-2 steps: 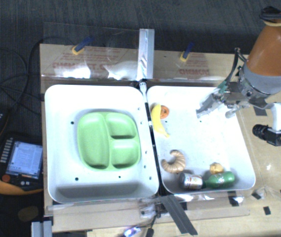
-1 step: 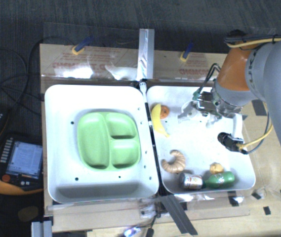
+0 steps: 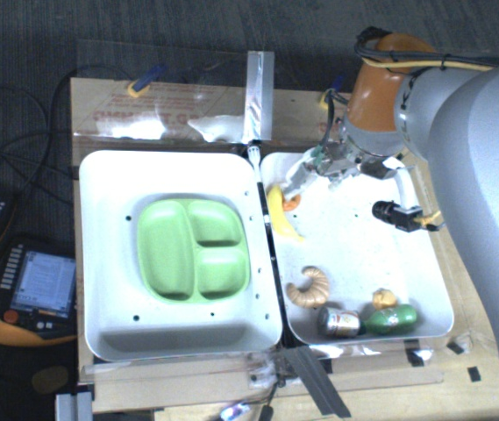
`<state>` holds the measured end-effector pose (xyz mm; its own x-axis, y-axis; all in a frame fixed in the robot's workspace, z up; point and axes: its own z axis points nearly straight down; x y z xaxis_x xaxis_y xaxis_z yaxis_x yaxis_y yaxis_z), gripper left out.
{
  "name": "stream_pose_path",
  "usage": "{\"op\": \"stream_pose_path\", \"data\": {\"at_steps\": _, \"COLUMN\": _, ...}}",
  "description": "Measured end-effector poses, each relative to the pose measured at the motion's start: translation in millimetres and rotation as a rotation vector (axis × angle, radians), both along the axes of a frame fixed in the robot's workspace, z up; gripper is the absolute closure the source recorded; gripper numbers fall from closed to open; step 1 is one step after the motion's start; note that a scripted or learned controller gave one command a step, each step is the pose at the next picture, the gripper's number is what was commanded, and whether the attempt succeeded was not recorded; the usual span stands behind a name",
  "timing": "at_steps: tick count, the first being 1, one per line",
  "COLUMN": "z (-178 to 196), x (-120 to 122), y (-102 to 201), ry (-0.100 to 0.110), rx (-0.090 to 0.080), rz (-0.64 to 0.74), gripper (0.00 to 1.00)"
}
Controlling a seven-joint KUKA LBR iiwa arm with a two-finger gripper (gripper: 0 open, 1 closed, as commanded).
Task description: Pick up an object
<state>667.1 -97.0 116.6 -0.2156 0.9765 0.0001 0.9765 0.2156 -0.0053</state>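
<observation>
My gripper [image 3: 296,181] hangs low over the back left corner of the right bin [image 3: 363,261]. Just beneath its tip lies a small orange object [image 3: 292,203], touching a yellow banana [image 3: 279,218] that rests along the bin's left wall. A tan croissant [image 3: 310,286] lies near the front. Beside it are a metal can [image 3: 342,323], a green rounded object [image 3: 391,319] and a small yellow-brown piece [image 3: 384,300]. I cannot see anything held by the gripper.
The left bin [image 3: 109,191] holds a green divided plate [image 3: 193,247]. A clear plastic sheet [image 3: 170,112] lies behind the bins. The arm's large grey body [image 3: 477,174] overhangs the right bin's right side. A ridge [image 3: 267,253] separates the two bins.
</observation>
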Motion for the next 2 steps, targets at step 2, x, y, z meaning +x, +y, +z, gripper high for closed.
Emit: {"op": "stream_pose_path", "data": {"at_steps": 2, "z": -21, "x": 0, "y": -25, "ry": 0.007, "rx": 0.001, "rz": 0.585, "gripper": 0.00}}
